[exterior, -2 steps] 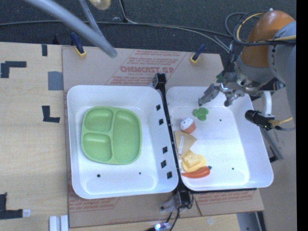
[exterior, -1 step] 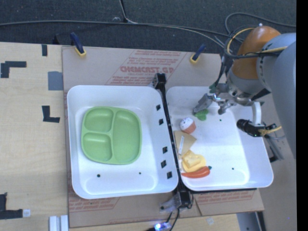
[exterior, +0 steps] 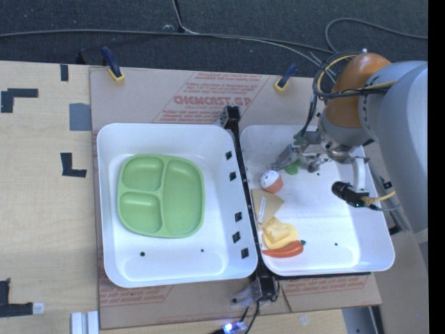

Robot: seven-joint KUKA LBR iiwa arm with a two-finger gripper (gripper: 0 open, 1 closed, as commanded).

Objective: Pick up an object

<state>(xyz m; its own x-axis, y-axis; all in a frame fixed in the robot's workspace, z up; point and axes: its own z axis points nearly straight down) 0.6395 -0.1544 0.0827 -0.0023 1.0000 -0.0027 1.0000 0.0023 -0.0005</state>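
My gripper (exterior: 297,160) hangs low over the back left part of the right bin (exterior: 348,235). A small green object (exterior: 293,167) shows right beneath it, partly hidden by the gripper, and I cannot tell whether it is held. Just left of the gripper lies a small white and orange piece (exterior: 271,180). Nearer the front along the bin's left wall lie a tan wedge (exterior: 268,202), a yellow chunk (exterior: 278,232) and a red chili pepper (exterior: 284,250).
A green divided plate (exterior: 161,195) lies in the left bin (exterior: 167,263). The arm's grey body (exterior: 403,138) covers the right bin's far right side. A black cable end (exterior: 351,193) dangles over the bin's right half.
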